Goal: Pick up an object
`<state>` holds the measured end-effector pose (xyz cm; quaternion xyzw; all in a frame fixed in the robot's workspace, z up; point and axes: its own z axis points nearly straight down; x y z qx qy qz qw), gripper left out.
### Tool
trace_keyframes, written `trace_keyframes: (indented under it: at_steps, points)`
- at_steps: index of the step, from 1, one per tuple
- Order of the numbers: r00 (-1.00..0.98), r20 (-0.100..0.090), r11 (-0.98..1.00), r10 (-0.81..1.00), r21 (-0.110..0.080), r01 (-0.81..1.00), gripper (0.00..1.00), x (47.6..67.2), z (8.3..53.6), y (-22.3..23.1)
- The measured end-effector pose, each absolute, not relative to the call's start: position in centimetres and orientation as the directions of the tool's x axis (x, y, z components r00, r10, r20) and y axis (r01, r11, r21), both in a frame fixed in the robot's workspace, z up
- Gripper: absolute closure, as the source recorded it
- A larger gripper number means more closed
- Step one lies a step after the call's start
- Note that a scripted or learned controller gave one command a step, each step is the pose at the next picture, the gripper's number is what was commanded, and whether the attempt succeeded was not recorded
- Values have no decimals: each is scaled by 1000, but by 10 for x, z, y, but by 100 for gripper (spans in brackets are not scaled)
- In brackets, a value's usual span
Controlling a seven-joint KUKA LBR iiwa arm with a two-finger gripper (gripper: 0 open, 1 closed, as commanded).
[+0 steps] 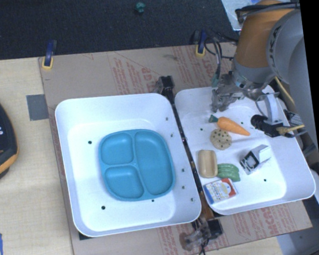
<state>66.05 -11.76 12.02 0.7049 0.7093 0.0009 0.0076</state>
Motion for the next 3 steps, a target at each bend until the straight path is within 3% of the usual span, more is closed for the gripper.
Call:
trace_keyframes:
  at_steps: [1,2,3]
  points:
    - [-6,-9,6,1000,11,1000,0,660,120,-118]
    - [-5,-2,5,1000,-5,1000,0,622,91,-131]
    - [-7,-3,7,1000,-5,1000,100,622,102,-132]
